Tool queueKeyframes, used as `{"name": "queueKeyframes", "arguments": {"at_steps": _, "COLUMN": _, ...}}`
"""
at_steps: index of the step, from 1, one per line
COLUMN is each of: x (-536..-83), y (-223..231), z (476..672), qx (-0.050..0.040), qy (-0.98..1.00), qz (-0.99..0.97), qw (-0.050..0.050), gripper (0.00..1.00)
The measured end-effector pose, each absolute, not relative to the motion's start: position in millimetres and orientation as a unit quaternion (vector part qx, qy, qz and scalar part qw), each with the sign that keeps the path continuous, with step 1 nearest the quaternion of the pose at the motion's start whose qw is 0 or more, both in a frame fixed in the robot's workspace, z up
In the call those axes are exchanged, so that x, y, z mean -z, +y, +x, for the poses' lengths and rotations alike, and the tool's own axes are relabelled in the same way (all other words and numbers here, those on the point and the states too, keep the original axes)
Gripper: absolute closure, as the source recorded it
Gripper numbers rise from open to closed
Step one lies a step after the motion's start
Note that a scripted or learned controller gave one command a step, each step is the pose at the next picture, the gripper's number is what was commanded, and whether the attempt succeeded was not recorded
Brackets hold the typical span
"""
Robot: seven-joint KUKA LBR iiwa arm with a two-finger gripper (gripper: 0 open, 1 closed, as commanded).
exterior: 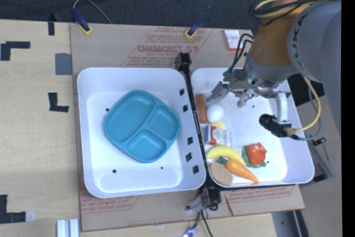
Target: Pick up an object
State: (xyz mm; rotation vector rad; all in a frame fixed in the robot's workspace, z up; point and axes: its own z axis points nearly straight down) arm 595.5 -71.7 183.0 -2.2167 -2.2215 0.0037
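My gripper hangs over the back of the right bin, fingers spread apart with nothing between them. Just below its left finger lies a white egg, beside an orange-red sausage along the bin's left wall. Further forward are a small milk carton, a yellow banana, an orange carrot, a red pepper or tomato and a tan round slice.
The left bin holds a blue divided plate. A black divider with clips runs between the bins. The arm's grey body and orange band loom over the right bin's back right corner.
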Motion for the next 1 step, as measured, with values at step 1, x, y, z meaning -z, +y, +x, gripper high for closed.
{"name": "queueKeyframes", "arguments": {"at_steps": 1, "x": -94.7, "y": -92.3, "z": 621.0, "qx": 0.0002, "qy": -0.708, "qz": -0.707, "qw": 0.000, "gripper": 0.00}}
